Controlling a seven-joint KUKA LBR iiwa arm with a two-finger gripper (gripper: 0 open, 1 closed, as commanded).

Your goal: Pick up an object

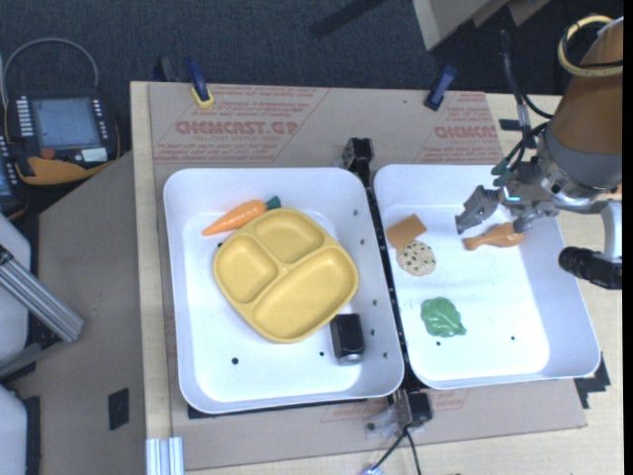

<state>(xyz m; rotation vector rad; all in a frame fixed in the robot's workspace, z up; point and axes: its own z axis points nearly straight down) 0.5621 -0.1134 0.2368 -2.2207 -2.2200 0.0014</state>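
While hovering low over the right bin (569, 359), near its far right corner, gripper (495, 213) spreads its fingers wide, grasping nothing. Sits just above and beside an orange toy piece (495, 237), likely the target. Looks like the approach step: pick not yet made. Next calls for centring over that piece, dropping, then pinching shut. Close by: tan cracker (406, 231), chocolate-chip cookie (416, 258), both toward the divider; green leafy toy (442, 317) lower down, well apart. Plenty of bare white floor around the target, though bin wall close on the right. Left bin (183, 295) carries toy carrot (233, 217), yellow divided plate (285, 275), small black block (347, 336).
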